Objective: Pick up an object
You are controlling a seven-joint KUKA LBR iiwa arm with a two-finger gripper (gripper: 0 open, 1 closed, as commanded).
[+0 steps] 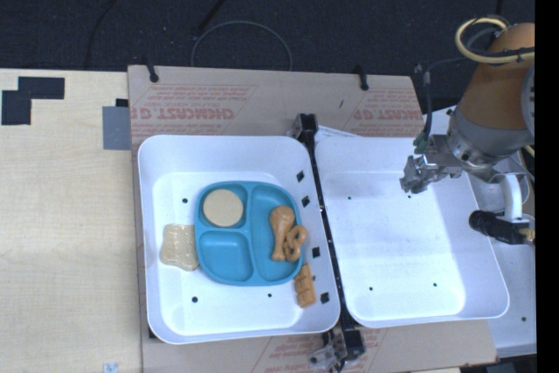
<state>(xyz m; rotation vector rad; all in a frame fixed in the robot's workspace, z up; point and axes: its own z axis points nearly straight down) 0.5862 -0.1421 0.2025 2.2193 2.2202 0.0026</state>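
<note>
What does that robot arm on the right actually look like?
The arm is a rounded grey body with an orange band on top. A yellowish cable loops above it. It ends in a small grey metal gripper, with a black cylindrical part beside it.

Bench (61, 214) bearing two white bins (166, 162)

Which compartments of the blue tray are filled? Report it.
Two filled, one bare. The blue tray holds a round cracker upper left, a pretzel piece at right; its lower-left compartment holds nothing.
</note>
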